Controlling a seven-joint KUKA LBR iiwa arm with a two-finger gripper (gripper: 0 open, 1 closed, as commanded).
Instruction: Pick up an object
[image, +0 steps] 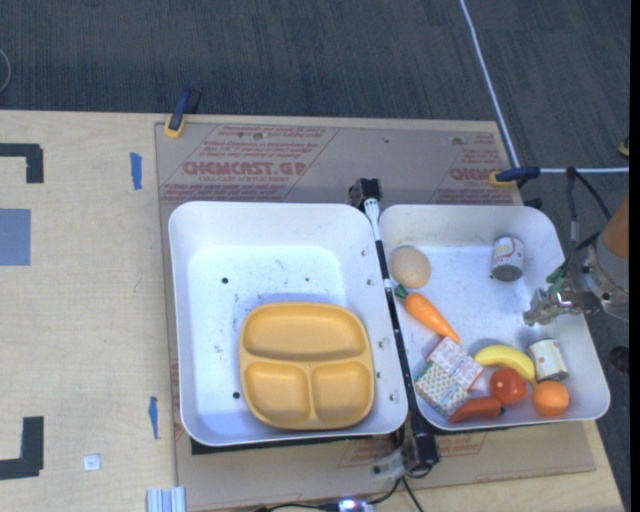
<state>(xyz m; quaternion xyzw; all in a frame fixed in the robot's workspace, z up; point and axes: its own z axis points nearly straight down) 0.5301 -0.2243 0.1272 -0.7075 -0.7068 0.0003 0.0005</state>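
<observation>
The bench (80, 330) carries a brown cardboard sheet (300, 160) on which two shallow white bins sit side by side. The left bin (200, 300) holds a yellow divided tray (307, 362), the biggest loose item in view, lying flat toward the near edge. The right bin (455, 235) holds everything that could be picked: a carrot (430, 313) angled near the dividing wall, a patterned box (448, 375) just below it, a banana (505, 358), a beige egg-shaped object (409, 267) near the far left corner, a small can (507, 258) standing well apart from the rest, a red chilli-like piece (477, 408), a tomato (507, 386), an orange (551, 398) and a small white cup-like item (547, 358). The gripper (548, 305) sits at the right rim of this bin, over bare floor between the can and the white item, with nothing visible between its fingers; at this size I cannot tell whether the claw is apart or together. The main risk, as I judge it, is the crowding along the near edge: the banana, tomato, orange, box and chilli piece touch or nearly touch, so a descent there could land on two things at once or nudge one aside. Round items such as the tomato and orange may also roll out of a closing claw, and working this close to the bin's wall could catch a finger on the rim.
</observation>
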